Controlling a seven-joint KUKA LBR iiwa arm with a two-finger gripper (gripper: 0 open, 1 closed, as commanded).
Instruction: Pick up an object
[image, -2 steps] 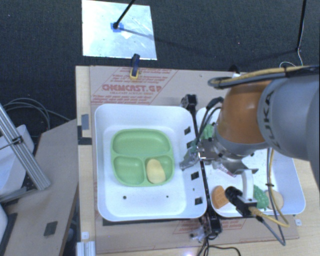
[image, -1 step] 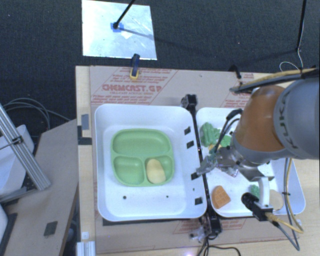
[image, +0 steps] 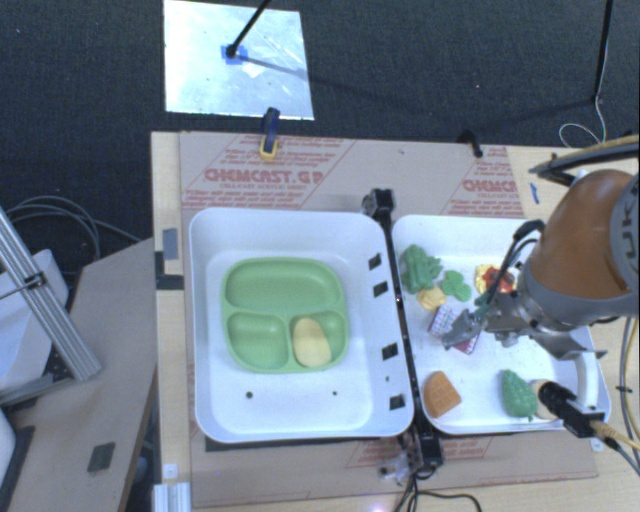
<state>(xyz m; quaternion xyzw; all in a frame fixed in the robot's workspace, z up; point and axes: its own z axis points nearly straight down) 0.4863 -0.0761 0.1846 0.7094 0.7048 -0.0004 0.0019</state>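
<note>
Down low in the right bin (image: 470, 425), gripper (image: 462, 332) right over a small grey-and-pink object (image: 441, 321) lying near the bin's middle, just below a yellow piece (image: 431, 297) – fingertips seemingly at or against it. Hard to tell whether pinching, spread or closed: too small and dark to judge. Nothing visibly lifted yet – likely mid-grasp, with closing and raising still to come. Elsewhere: green tray (image: 285, 285) with a yellow item (image: 312, 342) in the left bin (image: 230, 400)
</note>
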